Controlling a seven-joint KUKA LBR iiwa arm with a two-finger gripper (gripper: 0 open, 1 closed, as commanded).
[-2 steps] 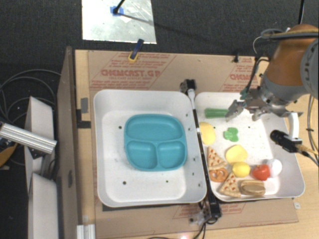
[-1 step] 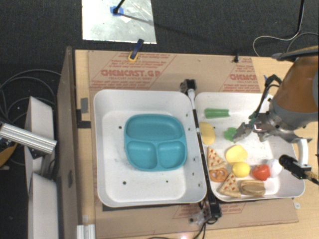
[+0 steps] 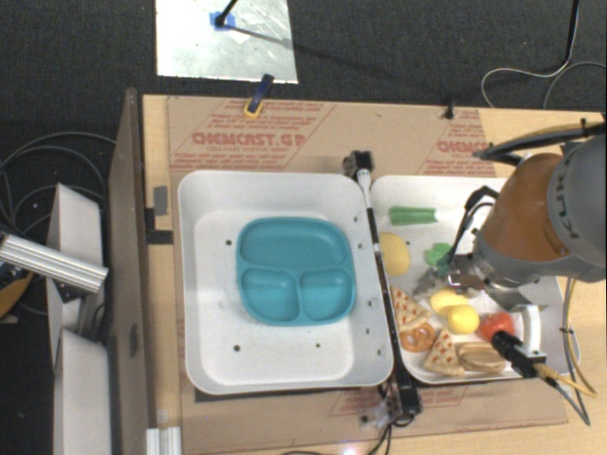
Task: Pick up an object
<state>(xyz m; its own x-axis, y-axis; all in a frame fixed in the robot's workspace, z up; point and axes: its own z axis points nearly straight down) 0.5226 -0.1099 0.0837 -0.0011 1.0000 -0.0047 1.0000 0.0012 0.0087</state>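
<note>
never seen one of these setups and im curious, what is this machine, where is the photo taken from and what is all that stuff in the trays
The picture comes from one fixed camera above a bench, looking down at a slant. The big grey and orange shape on the right is a robot arm reaching in. Its gripper, a two-finger claw, hangs over the right bin; I cannot tell if it is open or shut, or whether it holds anything.

Two shallow white bins sit side by side. The left bin holds a teal divided plate. The right bin holds toy food: a green piece near the top, a yellow lemon-like piece, pizza slices, a pretzel, a red piece and a bread-like piece.
</note>
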